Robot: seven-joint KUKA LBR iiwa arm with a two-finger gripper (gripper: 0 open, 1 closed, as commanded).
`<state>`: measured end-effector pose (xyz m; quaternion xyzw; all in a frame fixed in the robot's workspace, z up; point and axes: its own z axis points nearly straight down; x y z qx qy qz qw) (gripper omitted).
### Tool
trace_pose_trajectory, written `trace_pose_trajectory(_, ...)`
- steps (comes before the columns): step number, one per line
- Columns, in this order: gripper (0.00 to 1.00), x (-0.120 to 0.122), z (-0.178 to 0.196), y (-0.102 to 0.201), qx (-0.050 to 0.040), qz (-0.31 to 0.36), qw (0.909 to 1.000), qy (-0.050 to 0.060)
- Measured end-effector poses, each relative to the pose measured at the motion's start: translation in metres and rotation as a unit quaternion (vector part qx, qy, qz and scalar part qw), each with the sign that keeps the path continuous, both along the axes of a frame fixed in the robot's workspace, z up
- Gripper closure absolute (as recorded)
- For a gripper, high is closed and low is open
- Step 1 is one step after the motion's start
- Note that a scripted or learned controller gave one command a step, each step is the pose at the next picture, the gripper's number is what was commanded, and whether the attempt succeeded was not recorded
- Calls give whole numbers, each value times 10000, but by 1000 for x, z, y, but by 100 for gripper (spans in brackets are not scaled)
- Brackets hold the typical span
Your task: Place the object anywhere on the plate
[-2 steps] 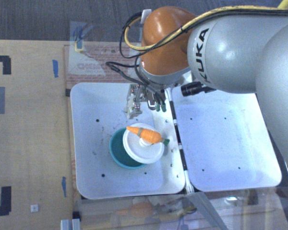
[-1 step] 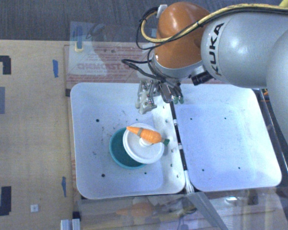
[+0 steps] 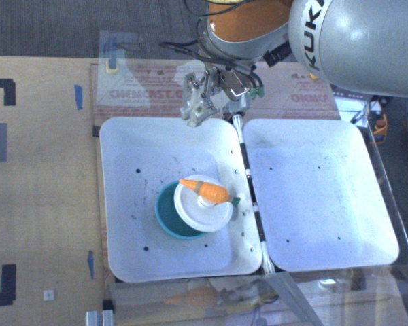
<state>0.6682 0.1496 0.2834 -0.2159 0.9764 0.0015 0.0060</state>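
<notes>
Carrot lies across the small white plate atop a teal bowl in the left bin, long axis left-right, well below the gripper, which hangs above the bin's far rim holding nothing, finger spread unclear.

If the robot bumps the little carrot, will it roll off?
Probably, yes. The carrot looks rounded and tapered, so it would likely roll in a curve. It lies across a small white plate stacked on a teal bowl, so a nudge could tip it off. It looks light, maybe plastic.
</notes>
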Motion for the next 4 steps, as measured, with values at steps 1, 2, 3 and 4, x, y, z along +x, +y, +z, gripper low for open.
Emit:
trace_pose_trajectory(1, 100, -1, -35, 78, 12, -1453, 9894, 21)
trace_pose_trajectory(2, 100, -2, -106, 78, -4, -605, 9982, 33)
trace_pose_trajectory(3, 100, -2, -112, 78, -11, 334, 9994, 34)
trace_pose_trajectory(4, 100, -1, -97, 79, -4, 628, 9980, 1)
